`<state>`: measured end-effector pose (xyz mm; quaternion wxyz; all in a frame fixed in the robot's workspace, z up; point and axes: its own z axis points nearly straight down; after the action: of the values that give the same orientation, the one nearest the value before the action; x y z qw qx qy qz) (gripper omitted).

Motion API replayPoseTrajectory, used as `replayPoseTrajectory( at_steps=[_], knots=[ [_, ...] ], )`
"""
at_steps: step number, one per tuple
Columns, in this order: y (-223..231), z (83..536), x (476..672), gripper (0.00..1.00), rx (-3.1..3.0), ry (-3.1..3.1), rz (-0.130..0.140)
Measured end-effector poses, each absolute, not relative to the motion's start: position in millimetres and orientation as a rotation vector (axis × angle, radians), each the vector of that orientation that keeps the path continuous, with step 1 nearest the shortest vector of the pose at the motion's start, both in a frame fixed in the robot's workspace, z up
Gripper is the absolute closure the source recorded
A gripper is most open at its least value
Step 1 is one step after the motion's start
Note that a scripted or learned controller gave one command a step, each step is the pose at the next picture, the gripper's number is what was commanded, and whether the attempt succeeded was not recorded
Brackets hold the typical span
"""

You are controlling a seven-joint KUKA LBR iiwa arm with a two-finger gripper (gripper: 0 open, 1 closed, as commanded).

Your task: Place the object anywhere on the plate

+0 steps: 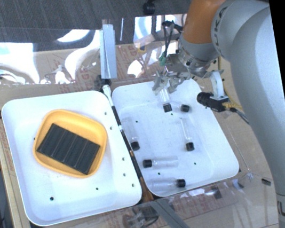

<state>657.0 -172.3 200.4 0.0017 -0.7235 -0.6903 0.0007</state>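
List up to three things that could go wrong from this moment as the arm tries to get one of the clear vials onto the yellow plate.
1. The vials are clear and slim against the white right bin, so a grasp could miss or slip.
2. The gripper is at that bin's far edge, close to its wall, where it might bump.
3. The dark ridged slab covers most of the yellow plate, so a round vial might roll off.

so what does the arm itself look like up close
The arm is bulky, smooth grey, with an orange band above the wrist and white KUKA lettering low on its body. Thin cables, one green, run near the small metal gripper.
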Motion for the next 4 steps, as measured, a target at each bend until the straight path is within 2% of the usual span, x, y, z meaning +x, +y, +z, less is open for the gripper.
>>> replayPoseTrajectory(
  at_steps=[1,2,3,4],
  knots=[
    [-106,196,630.5,1.0,-2.224,-2.213,0.004],
    [-36,190,625.8,1.0,-2.085,-2.343,0.007],
    [48,191,579.1,1.0,-1.802,-2.567,0.007],
    [67,191,580.7,1.0,-1.659,-2.665,0.003]
  ],
)
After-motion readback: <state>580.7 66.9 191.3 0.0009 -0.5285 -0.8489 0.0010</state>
